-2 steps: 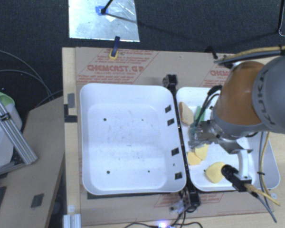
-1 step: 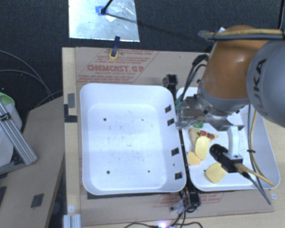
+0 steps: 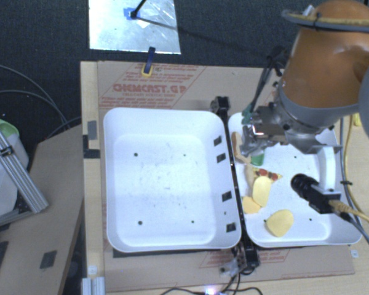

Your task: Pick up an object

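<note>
Bench space under the camera carries two shallow white plastic bins side by side, the left bin (image 3: 166, 177) and the right bin (image 3: 298, 237), both resting on a brown cardboard sheet with red print (image 3: 160, 82). The grey and orange robot arm (image 3: 329, 60) reaches in from the right, and its metal gripper (image 3: 253, 145) hangs over the upper left part of the right bin; whether it is open or closed cannot be told. A small green object (image 3: 257, 160) sits just below it, beside a slender tan stick (image 3: 236, 147) lying along the bin's left wall. Nearer the front lie a small red-and-yellow piece (image 3: 267, 176), a pale yellow oblong piece (image 3: 261, 191), a small yellow wedge (image 3: 250, 206) and a rounded pale yellow lump (image 3: 279, 222).
</note>
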`<act>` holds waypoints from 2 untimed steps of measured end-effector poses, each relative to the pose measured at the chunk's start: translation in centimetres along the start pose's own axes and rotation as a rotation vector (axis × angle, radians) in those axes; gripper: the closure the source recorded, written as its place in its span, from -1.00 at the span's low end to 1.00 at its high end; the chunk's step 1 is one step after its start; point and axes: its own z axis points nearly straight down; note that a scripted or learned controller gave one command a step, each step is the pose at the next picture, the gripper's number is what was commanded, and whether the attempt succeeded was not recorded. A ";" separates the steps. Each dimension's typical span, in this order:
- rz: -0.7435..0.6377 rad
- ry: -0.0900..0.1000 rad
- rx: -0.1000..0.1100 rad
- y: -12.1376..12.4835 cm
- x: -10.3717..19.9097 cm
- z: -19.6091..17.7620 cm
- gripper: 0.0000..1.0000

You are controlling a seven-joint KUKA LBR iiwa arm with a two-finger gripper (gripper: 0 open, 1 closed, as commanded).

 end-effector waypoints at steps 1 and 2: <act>0.009 -0.004 0.013 1.0 -3.9 5.9 1.00; 0.003 -0.003 0.009 1.0 -3.7 5.6 -1.00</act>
